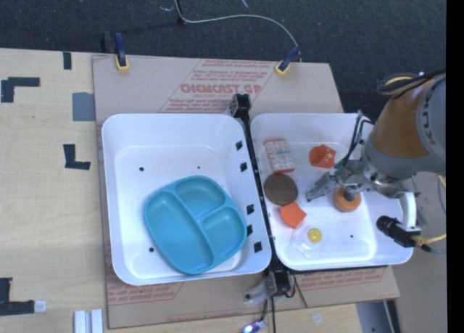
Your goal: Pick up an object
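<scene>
My gripper hangs low over the right side of the right bin, on the grey arm with its orange band coming in from the right. Directly beneath and touching it in the view sits a small orange rounded object, partly covered by the gripper. Further left in the same bin lie a red-orange piece, a pink and white packet, a brown round disc, an orange block and a small yellow ball on something clear.
The left bin holds a blue divided plate. A black divider runs between the two bins. Both bins rest on a cardboard sheet clamped at the back. A black cable hangs by the arm.
</scene>
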{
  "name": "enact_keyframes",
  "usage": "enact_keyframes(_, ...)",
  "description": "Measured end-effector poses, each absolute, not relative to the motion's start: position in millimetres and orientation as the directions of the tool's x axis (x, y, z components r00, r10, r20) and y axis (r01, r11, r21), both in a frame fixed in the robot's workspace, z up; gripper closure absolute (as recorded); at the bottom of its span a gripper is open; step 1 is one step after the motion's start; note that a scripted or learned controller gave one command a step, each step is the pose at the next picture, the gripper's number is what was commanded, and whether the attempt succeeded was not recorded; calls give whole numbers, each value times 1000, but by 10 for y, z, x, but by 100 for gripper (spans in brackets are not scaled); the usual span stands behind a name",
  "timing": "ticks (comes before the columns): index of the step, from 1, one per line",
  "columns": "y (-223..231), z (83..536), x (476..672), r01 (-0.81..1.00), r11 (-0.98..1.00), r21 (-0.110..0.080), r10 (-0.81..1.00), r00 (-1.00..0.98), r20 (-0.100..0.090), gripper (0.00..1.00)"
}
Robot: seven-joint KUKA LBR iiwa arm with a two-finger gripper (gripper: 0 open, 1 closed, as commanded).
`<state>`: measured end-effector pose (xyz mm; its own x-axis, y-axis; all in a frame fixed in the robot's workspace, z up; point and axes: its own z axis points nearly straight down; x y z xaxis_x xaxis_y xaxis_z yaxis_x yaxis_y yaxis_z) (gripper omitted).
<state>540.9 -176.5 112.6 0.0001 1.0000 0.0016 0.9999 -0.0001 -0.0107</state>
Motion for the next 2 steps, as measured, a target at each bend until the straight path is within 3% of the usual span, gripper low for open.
enact_keyframes(1,-1752,1231,5411,1000,2,-12,1000,-2,3,100)
enact_keyframes(2,-1849,1711,5425,1000,0,-1,1000,0,0,100)
